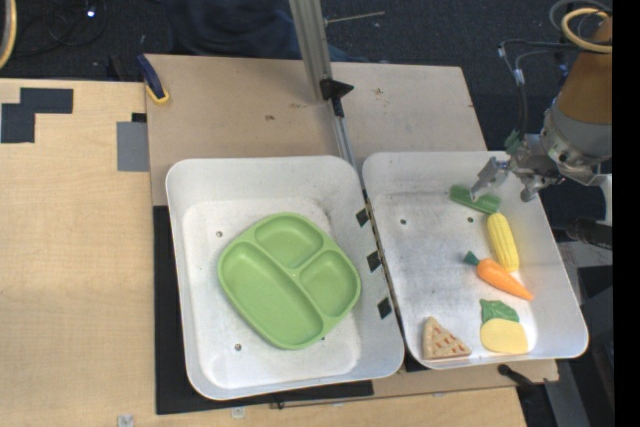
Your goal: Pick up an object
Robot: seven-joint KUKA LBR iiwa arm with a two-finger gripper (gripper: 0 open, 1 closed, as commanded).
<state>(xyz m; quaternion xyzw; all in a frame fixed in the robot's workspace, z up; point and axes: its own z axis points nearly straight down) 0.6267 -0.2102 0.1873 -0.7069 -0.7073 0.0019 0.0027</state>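
Hovering at right bin's (400,245) far edge, gripper (508,177) fingers look spread, nothing between them. Corn (502,240) nearby: probably light, stiff, slick plastic; grab midsection crosswise.

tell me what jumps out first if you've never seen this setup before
The bright green divided plate lying in the left bin grabs the eye first. Next comes the row of toy food along the right bin's right side: a yellow corn cob, an orange carrot, a lemon and a sandwich wedge. The gripper hangs over that bin's far right corner, by a small green piece.
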